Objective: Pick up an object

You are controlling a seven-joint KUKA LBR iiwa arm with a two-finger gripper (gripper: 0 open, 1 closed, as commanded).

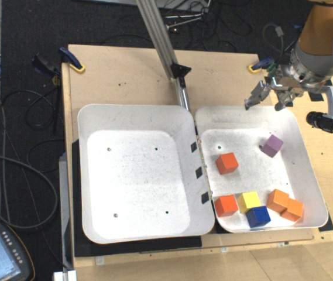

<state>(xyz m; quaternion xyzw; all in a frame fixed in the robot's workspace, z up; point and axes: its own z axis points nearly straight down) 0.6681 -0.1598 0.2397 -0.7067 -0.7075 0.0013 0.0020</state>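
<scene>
Orange, yellow and blue cubes [249, 202] crowd the right bin's [312, 174] near edge; farther in sit an orange cube [227, 163] and a purple cube [271, 146]. Beyond, over the bin's far edge, the end effector [270, 97] hovers with fingers apart, empty; the purple cube lies nearest, just toward the near side.

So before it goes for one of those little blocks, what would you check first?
1. Hand carrying nothing: ok, nothing sits between its fingers.
2. Hand above the right bin: ok, it is over the far edge.
3. A block standing free: ok, the purple block and the lone orange block each sit apart.
4. Crowding near the front: not ok, the yellow block and blue block touch.
5. Fingers wide enough for a block: cannot tell.
</scene>
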